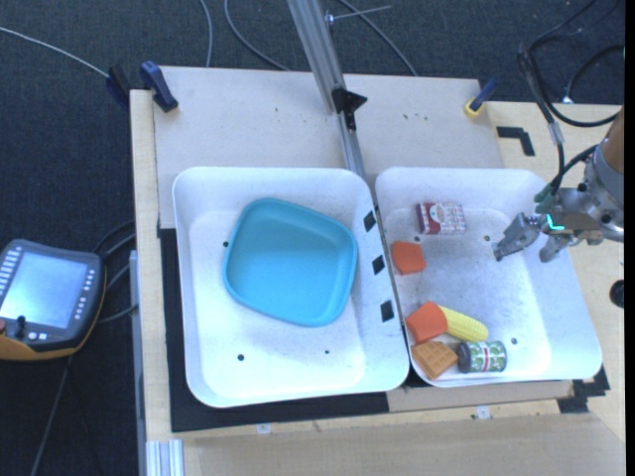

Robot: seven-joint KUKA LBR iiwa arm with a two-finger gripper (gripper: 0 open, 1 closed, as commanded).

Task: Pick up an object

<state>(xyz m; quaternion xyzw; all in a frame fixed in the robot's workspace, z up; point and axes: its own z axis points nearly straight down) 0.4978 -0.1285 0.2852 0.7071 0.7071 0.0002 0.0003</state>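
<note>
Over the right bin (pixel 556 296), near its upper right side, the gripper (pixel 529 243) hangs with its 2 fingers spread apart and nothing between them. Claw reads as open, empty. The arm comes in from the right edge, orange band just visible at the frame border.

Candidate objects all sit in the right bin. A small red and white carton (pixel 441 217) lies near the top, left of the gripper and apart from it. An orange block (pixel 408 257) sits near the left wall. At the lower left corner a cluster: red-orange block (pixel 427 320), corn cob (pixel 462 322), waffle-like piece (pixel 434 357), dark can (pixel 482 356) on its side. These 4 are touching or nearly so. The left bin (pixel 198 266) holds a blue plate (pixel 291 261).

Step judged: approach, before any grasp, no object lifted yet. Closest target looks like the carton. The next move likely calls for shifting left over a chosen object, lining the fingers across its narrow side, descending, then closing. The carton and the orange block stand alone, so they offer easier access. The cluster risks bumping neighbours.
</note>
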